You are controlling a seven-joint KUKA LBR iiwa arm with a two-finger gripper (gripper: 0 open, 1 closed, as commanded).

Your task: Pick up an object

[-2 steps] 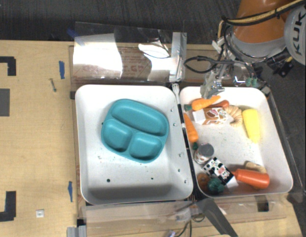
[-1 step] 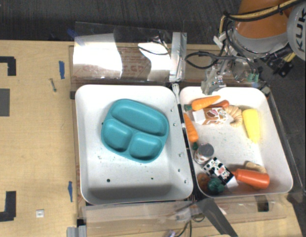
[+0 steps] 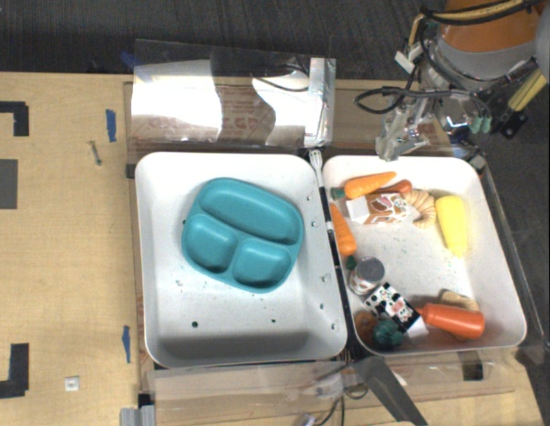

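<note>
Orange sausage [image 3: 453, 320] low in right bin [image 3: 501, 264], long axis left-right; gripper [image 3: 401, 138] above rim, fingers spread, empty.

Two white bins: left bin [image 3: 160, 238], right bin [image 3: 492, 264]. One teal tray [image 3: 242, 232] with three compartments, in left bin. Right bin, carrots: three (one at top [image 3: 370, 185], one along left wall [image 3: 342, 230], one at bottom right [image 3: 453, 320]). One yellow piece [image 3: 451, 224], corn-like. One grey disc [image 3: 371, 270]. One printed packet [image 3: 387, 206]. One black-and-white spotted item [image 3: 390, 304]. One dark green item [image 3: 388, 334] (kind unclear). One gripper [image 3: 401, 136].
</note>
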